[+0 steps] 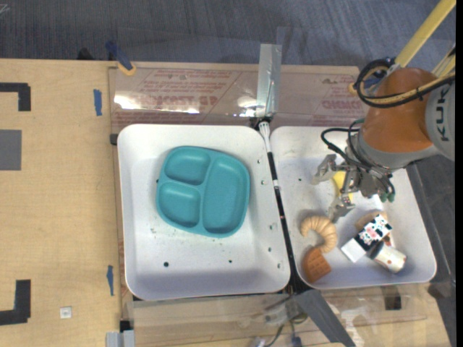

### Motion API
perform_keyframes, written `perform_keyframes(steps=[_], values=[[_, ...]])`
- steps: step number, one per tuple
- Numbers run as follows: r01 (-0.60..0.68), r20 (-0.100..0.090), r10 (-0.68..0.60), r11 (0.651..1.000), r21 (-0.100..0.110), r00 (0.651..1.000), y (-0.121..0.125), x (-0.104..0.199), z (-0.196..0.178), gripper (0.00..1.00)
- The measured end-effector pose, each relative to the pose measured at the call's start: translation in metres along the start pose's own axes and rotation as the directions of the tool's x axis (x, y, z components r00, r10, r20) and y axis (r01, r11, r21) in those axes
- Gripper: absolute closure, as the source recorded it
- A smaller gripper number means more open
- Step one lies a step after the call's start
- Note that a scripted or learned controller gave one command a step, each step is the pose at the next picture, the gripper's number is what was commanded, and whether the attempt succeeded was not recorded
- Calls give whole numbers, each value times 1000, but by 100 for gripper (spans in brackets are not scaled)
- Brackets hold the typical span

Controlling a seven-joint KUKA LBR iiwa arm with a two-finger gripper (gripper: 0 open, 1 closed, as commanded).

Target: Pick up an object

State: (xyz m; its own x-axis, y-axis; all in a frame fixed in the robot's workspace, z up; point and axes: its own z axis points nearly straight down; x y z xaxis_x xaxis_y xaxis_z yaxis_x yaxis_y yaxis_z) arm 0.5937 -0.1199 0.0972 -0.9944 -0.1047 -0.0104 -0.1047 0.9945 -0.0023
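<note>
My gripper (336, 188) hangs over the upper middle of the right bin (419, 266), under the orange wrist band. A small yellow object (338, 181) shows between its two fingers (323, 170), and the gripper is shut on it. Just below lies a tan croissant (320, 227). A brown round piece (315, 264) sits by the bin's front wall. To the right lie a black-and-white cow-patterned carton (372, 234) and a pale cup-like item (391, 259).
The left bin (137, 266) holds a teal divided plate (204, 191). A metal divider post (269, 78) stands behind the seam between the bins. Wooden bench surface stretches to the left.
</note>
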Motion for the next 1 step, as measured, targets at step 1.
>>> perform_keyframes(steps=[1], values=[[2,8,-2,1000,2,1000,1,-3,-12,100]])
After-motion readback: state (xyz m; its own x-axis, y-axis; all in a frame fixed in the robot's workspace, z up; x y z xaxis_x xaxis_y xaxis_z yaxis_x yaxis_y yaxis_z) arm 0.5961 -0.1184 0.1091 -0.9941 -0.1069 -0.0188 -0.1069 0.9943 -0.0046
